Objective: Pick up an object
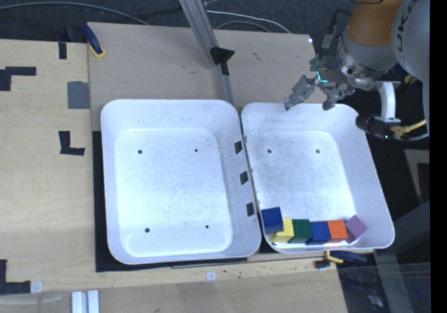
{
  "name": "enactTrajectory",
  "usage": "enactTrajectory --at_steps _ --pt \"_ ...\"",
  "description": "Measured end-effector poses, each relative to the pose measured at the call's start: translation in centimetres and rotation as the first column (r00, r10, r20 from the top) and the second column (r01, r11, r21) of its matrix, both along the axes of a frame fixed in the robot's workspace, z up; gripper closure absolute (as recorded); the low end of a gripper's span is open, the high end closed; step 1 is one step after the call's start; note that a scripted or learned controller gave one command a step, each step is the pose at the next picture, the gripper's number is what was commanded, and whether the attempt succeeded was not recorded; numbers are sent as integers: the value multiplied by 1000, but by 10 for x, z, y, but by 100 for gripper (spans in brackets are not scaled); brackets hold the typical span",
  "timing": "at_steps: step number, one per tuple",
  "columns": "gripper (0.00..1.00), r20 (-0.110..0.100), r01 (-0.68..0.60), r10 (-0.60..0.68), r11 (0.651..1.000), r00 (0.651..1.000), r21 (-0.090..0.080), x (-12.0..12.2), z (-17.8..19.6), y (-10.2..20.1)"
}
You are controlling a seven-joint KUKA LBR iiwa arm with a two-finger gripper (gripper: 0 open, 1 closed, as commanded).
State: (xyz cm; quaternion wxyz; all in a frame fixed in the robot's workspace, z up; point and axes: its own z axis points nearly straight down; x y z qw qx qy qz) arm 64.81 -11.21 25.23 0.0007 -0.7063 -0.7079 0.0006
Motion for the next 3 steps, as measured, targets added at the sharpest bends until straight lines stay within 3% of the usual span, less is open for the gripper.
enactTrajectory --at_steps 1,2,3 --pt "0 -7 -5 5 1000 1000 3 -31 -56 74" --pt "0 -4 4 -4 1000 1000 -1 -85 -61 54" --pt "0 -4 -6 6 1000 1000 3 -131 -61 139"
